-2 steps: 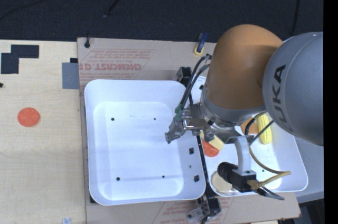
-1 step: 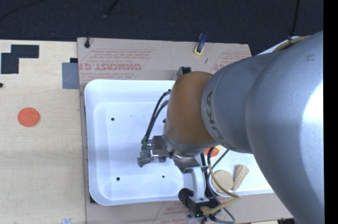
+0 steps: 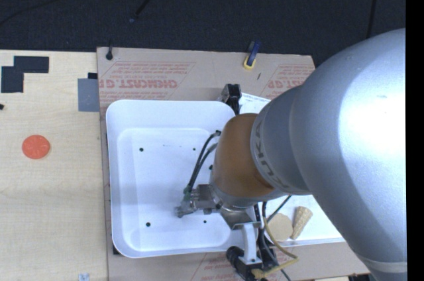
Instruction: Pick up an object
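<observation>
Both bins (image 3: 126,134) are plain white. Grey arm (image 3: 344,134) with an orange band (image 3: 235,160), plus an orange-red dot (image 3: 36,147) on the pale wood bench (image 3: 46,220).

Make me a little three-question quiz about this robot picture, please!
1. True or false: the tool is over the left bin.
2. What lies in the right bin, near the front?
A. a cone-shaped toy
B. a blue cup
C. a green ball
3. Fill in: the round spot on the wooden bench, left of the bins, is coloured ______.

Key:
1. True. The arm reaches in from the right and the tool sits above the left bin's floor.
2. A, the cone-shaped toy, beside a pale round piece.
3. Orange.
</observation>
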Available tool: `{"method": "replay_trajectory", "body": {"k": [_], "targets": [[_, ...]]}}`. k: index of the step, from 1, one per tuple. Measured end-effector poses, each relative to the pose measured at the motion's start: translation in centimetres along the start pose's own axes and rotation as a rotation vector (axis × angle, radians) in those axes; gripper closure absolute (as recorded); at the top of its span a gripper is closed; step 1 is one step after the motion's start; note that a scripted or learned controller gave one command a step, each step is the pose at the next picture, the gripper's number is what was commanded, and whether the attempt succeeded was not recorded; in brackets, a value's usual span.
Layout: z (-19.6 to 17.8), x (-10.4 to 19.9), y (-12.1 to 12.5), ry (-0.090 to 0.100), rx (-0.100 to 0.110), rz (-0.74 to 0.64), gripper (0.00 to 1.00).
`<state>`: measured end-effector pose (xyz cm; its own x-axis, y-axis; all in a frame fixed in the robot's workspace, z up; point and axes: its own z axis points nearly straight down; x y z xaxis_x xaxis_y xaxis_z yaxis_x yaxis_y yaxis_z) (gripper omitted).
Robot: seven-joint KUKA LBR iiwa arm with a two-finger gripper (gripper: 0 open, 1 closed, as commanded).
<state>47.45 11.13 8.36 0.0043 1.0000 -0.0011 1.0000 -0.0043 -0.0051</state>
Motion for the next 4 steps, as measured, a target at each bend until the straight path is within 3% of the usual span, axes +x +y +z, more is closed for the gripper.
{"method": "replay_trajectory", "body": {"k": [1,2,3,4], "targets": [[-15.2,1.5,0.3,0.006,-0.017,-0.006,0.0],[-37.3,-0.6,4.4,0.004,-0.022,-0.004,0.0],[-46.0,3.9,-0.3,0.006,-0.012,-0.01,0.0],[-46.3,3.8,-0.1,-0.001,0.001,-0.009,1.0]]}}
